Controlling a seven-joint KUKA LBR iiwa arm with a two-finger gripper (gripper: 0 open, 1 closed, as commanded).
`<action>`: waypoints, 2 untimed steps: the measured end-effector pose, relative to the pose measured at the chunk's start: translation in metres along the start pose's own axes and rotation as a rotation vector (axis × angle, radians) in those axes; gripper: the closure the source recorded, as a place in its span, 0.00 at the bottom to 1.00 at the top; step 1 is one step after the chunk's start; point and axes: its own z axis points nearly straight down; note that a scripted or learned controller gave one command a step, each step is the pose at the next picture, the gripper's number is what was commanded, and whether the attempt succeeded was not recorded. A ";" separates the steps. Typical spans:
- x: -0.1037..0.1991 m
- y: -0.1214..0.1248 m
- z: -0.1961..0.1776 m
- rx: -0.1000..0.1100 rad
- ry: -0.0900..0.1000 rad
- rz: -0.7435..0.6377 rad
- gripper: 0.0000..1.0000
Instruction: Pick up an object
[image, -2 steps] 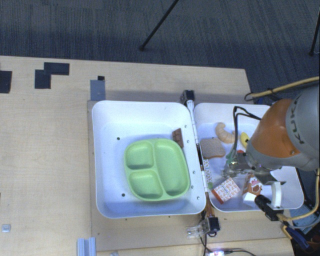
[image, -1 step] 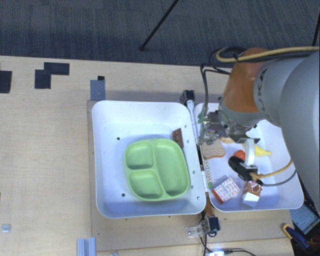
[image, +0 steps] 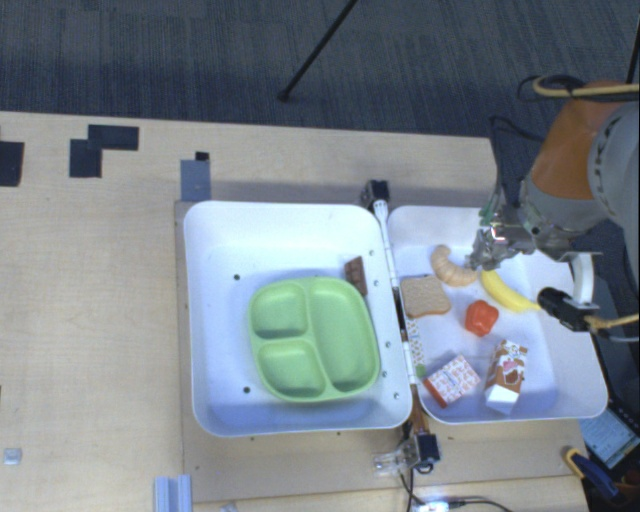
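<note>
Small cartons (image: 452, 380) are seen nearest; the claw (image: 487, 250) is poised over a croissant (image: 450, 268), its opening impossible to tell.

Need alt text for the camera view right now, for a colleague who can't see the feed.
The claw hangs over the right bin, just above a croissant and a banana. That bin also holds a bread slice, a tomato and two small cartons. The left bin holds a green tray.
</note>
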 end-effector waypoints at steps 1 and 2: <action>0.002 0.000 0.000 0.000 0.002 -0.003 0.00; -0.009 -0.046 0.084 -0.008 0.001 0.000 0.00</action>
